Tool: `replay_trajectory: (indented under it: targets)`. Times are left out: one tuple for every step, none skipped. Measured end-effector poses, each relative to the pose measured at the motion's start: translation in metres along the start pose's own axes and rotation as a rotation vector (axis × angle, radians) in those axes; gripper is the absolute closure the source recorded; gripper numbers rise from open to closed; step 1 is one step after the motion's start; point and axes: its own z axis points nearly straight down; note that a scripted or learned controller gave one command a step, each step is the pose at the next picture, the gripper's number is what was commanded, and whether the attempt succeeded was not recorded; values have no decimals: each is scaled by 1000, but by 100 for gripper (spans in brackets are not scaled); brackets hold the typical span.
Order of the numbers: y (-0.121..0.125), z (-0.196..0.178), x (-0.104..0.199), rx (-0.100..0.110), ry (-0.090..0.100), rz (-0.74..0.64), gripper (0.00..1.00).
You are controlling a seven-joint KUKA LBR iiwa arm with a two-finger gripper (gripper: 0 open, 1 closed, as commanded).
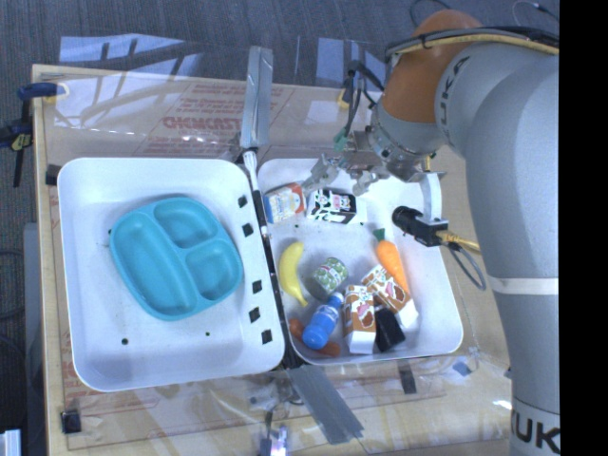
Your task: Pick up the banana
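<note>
Yellow and curved, the banana (291, 271) is seen lying flat in the right bin (446, 297), close to its left wall, long axis running far-to-near. A round green-patterned item (330, 275) sits just to its right, a blue bottle (323, 322) near its near end, and a small white carton (285, 202) beyond its far end.

Gripper (344, 171) is seen over the far part of the right bin, above a black-and-white carton (333, 206), well apart from the banana. Fingers look spread apart w/ nothing between them, though detail is small.

Handling, judged from looks only: prob. a light toy fruit, smooth skin, so some slip is to be expected. Stiff or soft can't be told. Curved shape means a grip near a tip could let it swing or roll out.

Best hold is judged to be across the mid-section, jaws set left-right over the narrow width. Clearance on the left is tight: bin wall is very close, so one finger would have to be slid into that gap. On the right, the green item may be nudged.

Elsewhere: an orange carrot (391, 264) and boxed items (366, 313) at right; a blue divided tray (177, 256) in the left bin (85, 350).
</note>
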Motion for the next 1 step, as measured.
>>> replay_trajectory:
  targets:
    - [-67, 104, 28, 0, -4, 187, 0]
